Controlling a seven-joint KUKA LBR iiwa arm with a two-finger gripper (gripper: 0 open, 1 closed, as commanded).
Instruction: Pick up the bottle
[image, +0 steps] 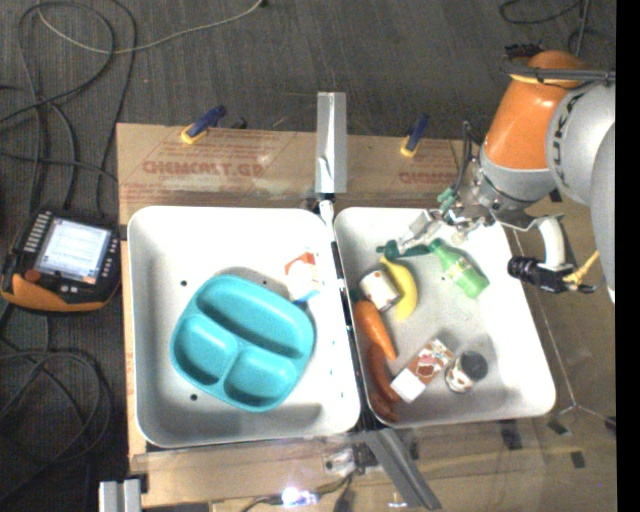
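I see the green bottle (462, 268) lying tilted in the right bin (520, 345), just beside the hand (428, 233), which hangs over the bin's back edge. I cannot tell how far the hand is open (too small and cluttered). A banana (402, 286), carrot (376, 333) and small cans crowd the bottle's left. A blue tray (243, 340) fills the left bin (160, 260).
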